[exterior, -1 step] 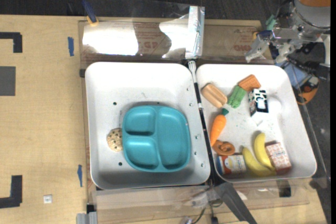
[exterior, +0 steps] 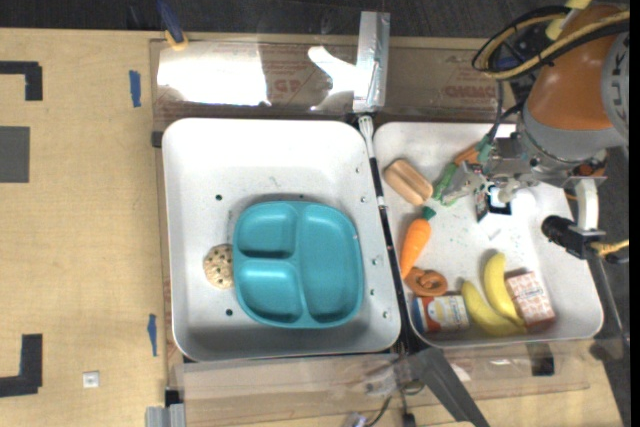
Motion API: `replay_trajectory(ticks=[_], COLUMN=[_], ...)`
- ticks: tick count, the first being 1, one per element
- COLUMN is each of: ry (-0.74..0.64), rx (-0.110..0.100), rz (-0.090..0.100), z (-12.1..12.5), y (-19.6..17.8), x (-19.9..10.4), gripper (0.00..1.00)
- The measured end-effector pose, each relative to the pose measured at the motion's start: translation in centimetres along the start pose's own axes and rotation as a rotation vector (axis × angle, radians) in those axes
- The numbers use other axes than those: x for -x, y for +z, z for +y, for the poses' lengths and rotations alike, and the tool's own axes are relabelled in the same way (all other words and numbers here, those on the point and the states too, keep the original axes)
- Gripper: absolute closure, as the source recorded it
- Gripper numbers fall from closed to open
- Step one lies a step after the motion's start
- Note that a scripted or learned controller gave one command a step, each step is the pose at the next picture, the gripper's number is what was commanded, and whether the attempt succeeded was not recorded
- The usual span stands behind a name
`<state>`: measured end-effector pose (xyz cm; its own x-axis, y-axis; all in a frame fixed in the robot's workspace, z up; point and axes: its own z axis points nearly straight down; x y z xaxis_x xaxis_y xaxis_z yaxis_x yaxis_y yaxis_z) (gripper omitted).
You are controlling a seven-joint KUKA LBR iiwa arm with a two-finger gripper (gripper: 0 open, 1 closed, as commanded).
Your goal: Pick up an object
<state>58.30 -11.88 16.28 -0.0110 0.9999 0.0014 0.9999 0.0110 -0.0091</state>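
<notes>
The right bin [exterior: 560, 330] holds a tan bread-like block [exterior: 407, 181], a carrot [exterior: 415, 244], an orange ring-shaped toy [exterior: 428, 281], a small can [exterior: 445, 313], a banana [exterior: 487, 295] and a pinkish-brown box [exterior: 528, 299]. My gripper [exterior: 492, 191] hangs over the upper middle of this bin, below the orange wrist band [exterior: 572, 95]. A green and orange piece [exterior: 449, 180] lies just left of the gripper; whether they touch is unclear.
The left bin [exterior: 190, 155] carries a teal divided plate [exterior: 298, 261] with a cookie [exterior: 218, 266] at its left side. A clear plastic panel [exterior: 260, 65] and a metal bracket [exterior: 371, 60] stand behind the bins. Cables [exterior: 510, 45] loop above the arm.
</notes>
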Motion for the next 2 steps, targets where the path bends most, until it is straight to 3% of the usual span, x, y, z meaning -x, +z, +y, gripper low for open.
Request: replay_trajectory(ticks=[1,2], ry=[0.040,0.041], rx=[0.014,0.014], rz=[-0.001,-0.002], z=[3.09,3.07], y=[6.28,5.39], x=[5.90,5.94], gripper=[0.00,1.00])
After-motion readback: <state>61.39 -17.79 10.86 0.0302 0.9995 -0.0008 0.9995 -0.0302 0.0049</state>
